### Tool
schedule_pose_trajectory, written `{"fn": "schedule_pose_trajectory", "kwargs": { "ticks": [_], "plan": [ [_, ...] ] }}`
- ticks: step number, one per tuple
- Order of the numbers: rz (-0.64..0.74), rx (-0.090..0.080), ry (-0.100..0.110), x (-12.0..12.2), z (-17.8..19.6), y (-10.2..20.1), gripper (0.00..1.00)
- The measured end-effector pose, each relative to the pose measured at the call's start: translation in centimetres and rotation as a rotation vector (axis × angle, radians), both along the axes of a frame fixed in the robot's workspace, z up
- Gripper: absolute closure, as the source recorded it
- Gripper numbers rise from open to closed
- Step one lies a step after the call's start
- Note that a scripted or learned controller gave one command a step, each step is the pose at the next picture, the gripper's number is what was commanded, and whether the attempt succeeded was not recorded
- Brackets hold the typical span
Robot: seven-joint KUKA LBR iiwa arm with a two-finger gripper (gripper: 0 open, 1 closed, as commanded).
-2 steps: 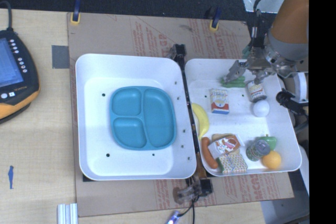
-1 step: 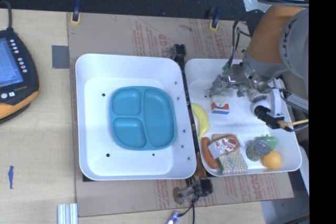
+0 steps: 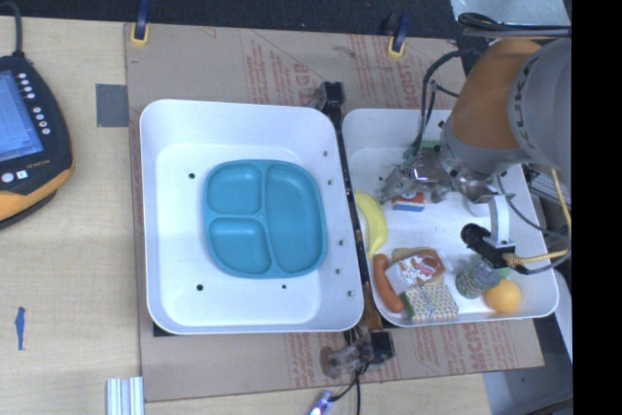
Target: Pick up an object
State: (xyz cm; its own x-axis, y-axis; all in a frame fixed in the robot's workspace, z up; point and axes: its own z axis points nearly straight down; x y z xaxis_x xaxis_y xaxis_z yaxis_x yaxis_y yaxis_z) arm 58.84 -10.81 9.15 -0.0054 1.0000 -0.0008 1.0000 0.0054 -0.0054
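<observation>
Gripper hangs low in the right bin, just above the banana and beside a small carton; finger spread, can't tell.

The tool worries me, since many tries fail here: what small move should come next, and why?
Probably a short straight descent. The tool hangs in the right bin over a small red, white and blue packet, with the banana lying apart to one side.
</observation>
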Motion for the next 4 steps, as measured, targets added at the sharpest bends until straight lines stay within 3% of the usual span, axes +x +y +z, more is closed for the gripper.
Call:
{"fn": "schedule_pose_trajectory", "kwargs": {
  "ticks": [1,2,3,4],
  "plan": [
    [-0.002,0.001,-0.002,3.6,0.1,-0.2,0.00],
    [-0.002,0.000,0.000,0.6,0.0,0.7,0.00],
    [0.000,-0.001,0.002,0.6,1.0,0.6,1.00],
    [0.000,0.002,-0.004,0.4,10.1,7.7,1.00]
  ]
}}
